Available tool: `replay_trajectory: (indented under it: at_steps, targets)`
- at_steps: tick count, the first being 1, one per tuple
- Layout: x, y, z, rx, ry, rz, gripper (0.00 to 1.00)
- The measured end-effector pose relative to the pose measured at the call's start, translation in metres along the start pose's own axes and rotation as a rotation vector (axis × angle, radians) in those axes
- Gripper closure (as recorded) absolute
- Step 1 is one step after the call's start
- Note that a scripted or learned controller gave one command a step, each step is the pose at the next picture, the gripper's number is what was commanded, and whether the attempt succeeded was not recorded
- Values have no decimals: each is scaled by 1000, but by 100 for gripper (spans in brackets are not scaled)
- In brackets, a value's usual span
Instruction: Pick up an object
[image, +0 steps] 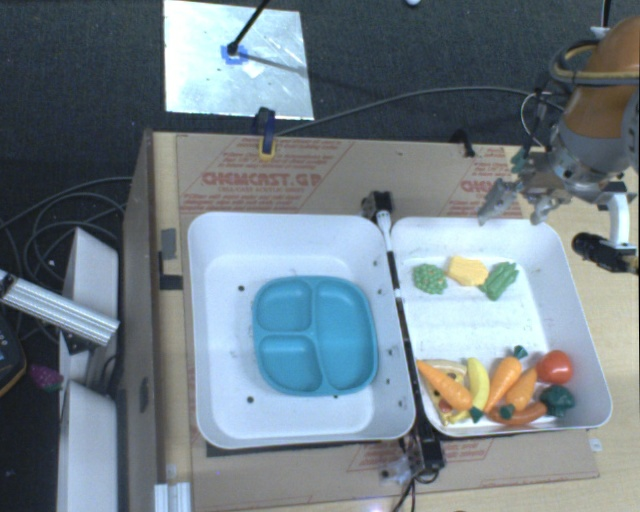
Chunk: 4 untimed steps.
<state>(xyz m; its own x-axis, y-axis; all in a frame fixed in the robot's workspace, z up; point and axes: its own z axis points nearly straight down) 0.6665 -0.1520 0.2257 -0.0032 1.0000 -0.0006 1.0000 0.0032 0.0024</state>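
Your easiest pick sits up near the far edge of the right bin (560, 300): a yellow piece (467, 270) with a green broccoli-like piece (430, 278) touching its left side and a green pod-shaped piece (500, 280) just beside its right. Toward the near edge there's a crowded heap, with carrots (505, 380), a banana (479, 384) and a red tomato (555, 367) piled against each other; I'd judge that a poor first try, since fingers would likely wedge between neighbours. The gripper (518, 203) hangs above the bin's far right corner, fingers spread apart with nothing between them. You'd do well to bring it in over the far trio and come straight down on the pod-shaped piece, which has bare bin floor on its right side. Line the fingers across its narrow width. The left bin (220, 300) carries a blue divided plate (314, 334); leave that alone.
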Motion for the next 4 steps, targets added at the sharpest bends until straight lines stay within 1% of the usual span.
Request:
replay_trajectory:
  at_steps: [1, 2, 3, 4]
  targets:
    - [-1, -14, 96, 4, 1, 2, 0]
    - [27, -38, 134, -14, -4, 1, 0]
    - [29, -36, 122, -19, 0, -1, 100]
    - [29, -36, 122, -18, 0, -1, 0]
